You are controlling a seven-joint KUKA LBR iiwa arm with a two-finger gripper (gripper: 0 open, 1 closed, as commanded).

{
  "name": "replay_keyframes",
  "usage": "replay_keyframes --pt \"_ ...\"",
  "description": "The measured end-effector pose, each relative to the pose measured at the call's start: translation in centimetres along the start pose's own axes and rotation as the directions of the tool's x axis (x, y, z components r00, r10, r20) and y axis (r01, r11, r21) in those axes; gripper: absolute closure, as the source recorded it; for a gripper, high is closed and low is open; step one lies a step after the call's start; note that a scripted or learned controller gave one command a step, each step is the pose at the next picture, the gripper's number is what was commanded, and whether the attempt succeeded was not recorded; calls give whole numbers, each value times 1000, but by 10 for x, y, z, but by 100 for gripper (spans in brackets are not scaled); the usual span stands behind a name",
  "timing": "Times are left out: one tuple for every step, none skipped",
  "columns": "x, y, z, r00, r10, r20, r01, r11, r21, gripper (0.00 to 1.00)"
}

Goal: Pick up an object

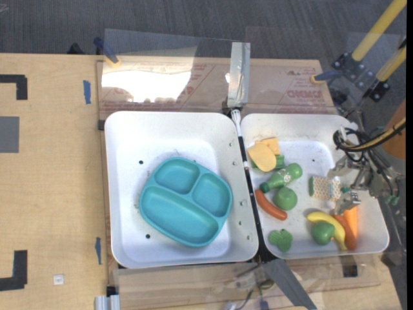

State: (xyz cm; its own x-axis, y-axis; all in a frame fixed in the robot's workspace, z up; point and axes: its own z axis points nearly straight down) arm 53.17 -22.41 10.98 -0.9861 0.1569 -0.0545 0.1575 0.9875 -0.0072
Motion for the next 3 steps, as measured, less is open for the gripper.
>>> replay_keyframes --pt "10 -1 10 995 97 -10 -97 995 -3 0" --pt "6 -2 -1 995 96 -2 -96 995 -1 100" --pt "7 -1 0 995 96 -4 -96 995 -1 0"
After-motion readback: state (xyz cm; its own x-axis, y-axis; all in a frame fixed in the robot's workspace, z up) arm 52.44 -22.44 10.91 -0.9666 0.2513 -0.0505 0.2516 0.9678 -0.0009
